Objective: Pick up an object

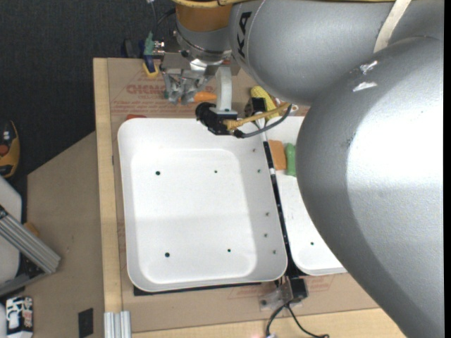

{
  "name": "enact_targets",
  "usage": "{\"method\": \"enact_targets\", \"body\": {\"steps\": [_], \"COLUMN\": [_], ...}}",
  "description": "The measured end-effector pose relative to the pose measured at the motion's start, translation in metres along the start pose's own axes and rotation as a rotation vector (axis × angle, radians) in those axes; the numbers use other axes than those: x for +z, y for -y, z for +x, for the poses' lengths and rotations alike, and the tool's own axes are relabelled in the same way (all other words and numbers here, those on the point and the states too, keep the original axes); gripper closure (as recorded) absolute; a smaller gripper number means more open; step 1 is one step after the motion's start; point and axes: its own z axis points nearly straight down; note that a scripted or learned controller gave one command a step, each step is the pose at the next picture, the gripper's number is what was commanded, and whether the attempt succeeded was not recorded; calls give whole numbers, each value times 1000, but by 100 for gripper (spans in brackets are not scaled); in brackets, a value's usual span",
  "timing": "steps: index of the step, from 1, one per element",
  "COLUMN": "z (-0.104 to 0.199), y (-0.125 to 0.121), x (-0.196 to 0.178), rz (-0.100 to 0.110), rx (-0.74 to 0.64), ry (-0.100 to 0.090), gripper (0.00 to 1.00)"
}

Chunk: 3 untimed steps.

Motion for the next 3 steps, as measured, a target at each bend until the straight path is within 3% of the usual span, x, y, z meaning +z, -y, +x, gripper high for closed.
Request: {"method": "enact_targets", "body": {"steps": [1, 2, 3], "z": [-31, 1, -2], "y": [5, 100, -5], "x": [-229, -72, -21], "rz": [-15, 26, -3], "rx": [2, -2, 5], "ry": [-3, 7, 1], "gripper": [100, 100, 100]}}
